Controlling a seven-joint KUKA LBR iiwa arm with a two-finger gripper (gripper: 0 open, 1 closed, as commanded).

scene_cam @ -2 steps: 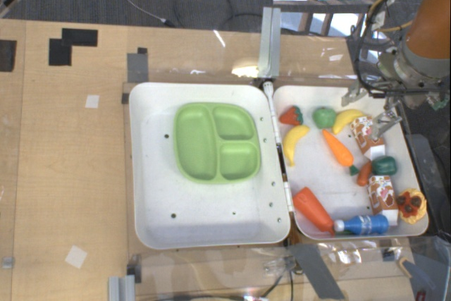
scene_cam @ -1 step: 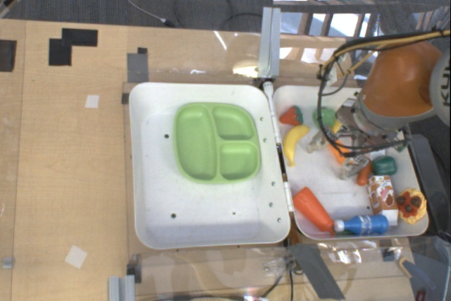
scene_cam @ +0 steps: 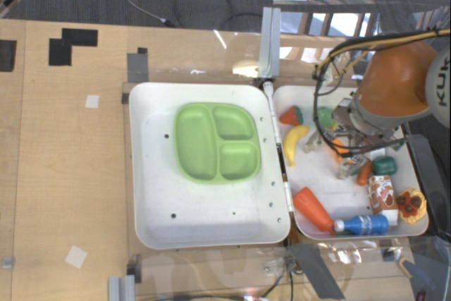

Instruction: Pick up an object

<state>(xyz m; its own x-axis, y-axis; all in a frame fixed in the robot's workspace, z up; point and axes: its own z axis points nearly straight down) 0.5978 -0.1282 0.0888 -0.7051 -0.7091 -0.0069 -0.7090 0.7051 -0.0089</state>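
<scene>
1. Two shallow white bins sit side by side on the desk: the left bin and the right bin.
2. Lying in the left bin is a green divided plate with three compartments.
3. Toys crowd the right bin: a yellow banana near its left wall, a red-orange piece with a green tip just above the banana, and a pale green object further right, partly hidden by cables.
4. Toward the front of that bin lie a large orange carrot, a blue bottle with a white cap, a red-and-white carton and a small brown-and-red item in the right corner.
5. One dark green piece rests beside a small orange-red item near the bin's middle right.
6. Reaching in from the right, the arm hangs over the right bin, its orange band covering the upper part.
7. Its gripper is low among the toys near the bin's centre; I cannot tell whether the jaws are apart or closed, nor whether anything sits between them.
</scene>
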